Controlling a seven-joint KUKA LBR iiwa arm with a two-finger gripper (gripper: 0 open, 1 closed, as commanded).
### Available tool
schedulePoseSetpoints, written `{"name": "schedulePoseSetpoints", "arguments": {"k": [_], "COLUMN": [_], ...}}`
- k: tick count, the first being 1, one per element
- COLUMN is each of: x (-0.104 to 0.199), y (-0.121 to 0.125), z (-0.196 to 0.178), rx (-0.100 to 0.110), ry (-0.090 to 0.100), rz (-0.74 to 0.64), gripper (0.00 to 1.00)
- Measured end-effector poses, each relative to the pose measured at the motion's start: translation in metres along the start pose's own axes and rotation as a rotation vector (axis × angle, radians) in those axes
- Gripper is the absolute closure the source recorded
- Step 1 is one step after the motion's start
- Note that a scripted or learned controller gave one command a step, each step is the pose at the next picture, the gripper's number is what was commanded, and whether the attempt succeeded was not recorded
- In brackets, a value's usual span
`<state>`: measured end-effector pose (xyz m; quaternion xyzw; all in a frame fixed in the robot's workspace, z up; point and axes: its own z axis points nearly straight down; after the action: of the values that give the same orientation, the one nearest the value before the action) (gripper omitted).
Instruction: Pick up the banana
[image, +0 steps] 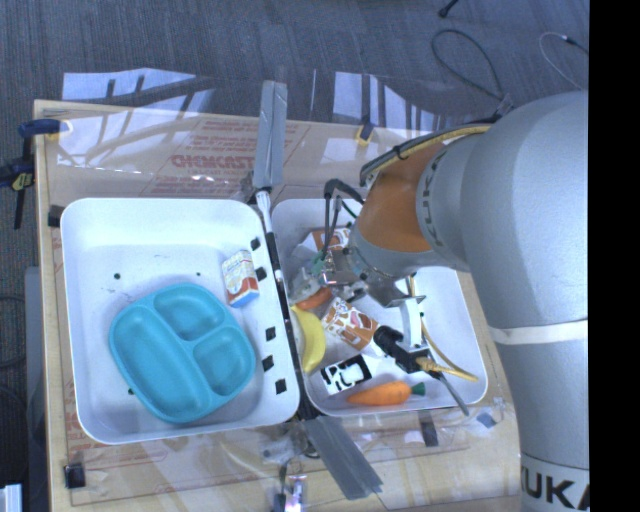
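Big grey robot arm (530, 220) with the orange band up high, closest to the camera, reaching in from the right over the right shallow white bin (478, 375). Tool (338, 272) down low among the small things near the top of that bin. Too much clutter there to tell how wide open, or holding anything or not.

Yellow curved banana (312, 340) lying flat in the right bin, tight against the left wall, just below and a bit left of the tool. Looks free of the tool. Orange-and-white snack packet (350, 322) just beside it on the right. Black-and-white card (347, 373) near its lower end. Orange carrot with a green tip (382, 394) further down by the front wall. In the left shallow white bin (75, 230): blue plastic tray with three hollows (180, 350) and small red-and-white carton (240, 277). Both bins side by side on the desk (150, 150).

Step in hand, most likely: getting over the banana. To do it well: slide a little toward the left wall and the front, then stop right over the fat middle of the banana. Turn to pinch across the thin way, not along the length. Open wide first. Mind the wall: little room on that side, so come straight down. Keep clear of the packet, so as not to grab it too. Squeeze gently, then lift slowly.
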<state>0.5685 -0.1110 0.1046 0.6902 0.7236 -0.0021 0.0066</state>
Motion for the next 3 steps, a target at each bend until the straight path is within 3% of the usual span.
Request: {"name": "schedulePoseSetpoints", "arguments": {"k": [1,2,3], "x": [0.002,-0.089,-0.088], "y": [-0.059,-0.096,-0.095], "z": [0.004,-0.008,-0.046], "rx": [-0.018,0.007,0.002], "ry": [-0.015,0.013,0.012], "rz": [-0.149,-0.07,-0.453], "gripper": [0.0,0.0,0.0]}}
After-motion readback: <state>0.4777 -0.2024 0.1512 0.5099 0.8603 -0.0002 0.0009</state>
